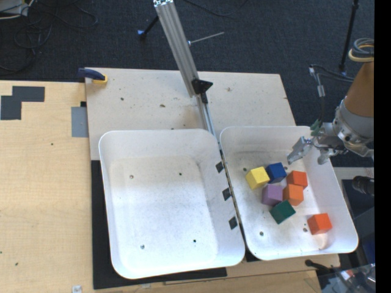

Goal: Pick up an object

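Several small cubes lie in the right bin (263, 140): a yellow one (258, 177), a blue one (276, 171), two orange ones (297, 178) (294, 193), a purple one (272, 193) and a green one (282, 212), all bunched together. A red-orange cube (319, 223) sits apart near the bin's front right corner. My gripper (309, 152) hangs over the bin's back right part, above and to the right of the cluster. It is open, with nothing between its fingers.
The left bin (153, 140) stands beside the right one, with a row of black clips (225, 193) along the shared edge. A slanted aluminium bar (180, 44) rises behind the bins. A blue and yellow clamp (93, 75) sits at the board's back left corner.
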You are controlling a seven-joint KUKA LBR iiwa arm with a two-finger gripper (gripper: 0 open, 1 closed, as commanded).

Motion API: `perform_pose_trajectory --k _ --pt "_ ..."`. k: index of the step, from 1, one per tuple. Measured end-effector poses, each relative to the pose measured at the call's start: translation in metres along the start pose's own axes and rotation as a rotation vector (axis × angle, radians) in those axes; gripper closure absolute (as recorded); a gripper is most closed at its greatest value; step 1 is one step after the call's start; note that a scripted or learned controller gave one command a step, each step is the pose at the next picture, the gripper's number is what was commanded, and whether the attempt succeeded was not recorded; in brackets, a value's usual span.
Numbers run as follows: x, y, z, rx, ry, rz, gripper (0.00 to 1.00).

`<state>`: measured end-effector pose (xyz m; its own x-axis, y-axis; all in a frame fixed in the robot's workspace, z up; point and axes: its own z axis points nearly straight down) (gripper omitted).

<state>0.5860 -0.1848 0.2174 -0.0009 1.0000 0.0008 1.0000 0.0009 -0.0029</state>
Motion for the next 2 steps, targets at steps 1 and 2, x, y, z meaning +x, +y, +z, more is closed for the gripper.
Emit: perform_pose_trajectory --k 1,2 --pt "0.0 0.0 -0.01 0.0 0.0 -0.002 1.0" --pt "-0.004 -0.003 -0.049 -0.005 -0.002 -0.001 1.0"
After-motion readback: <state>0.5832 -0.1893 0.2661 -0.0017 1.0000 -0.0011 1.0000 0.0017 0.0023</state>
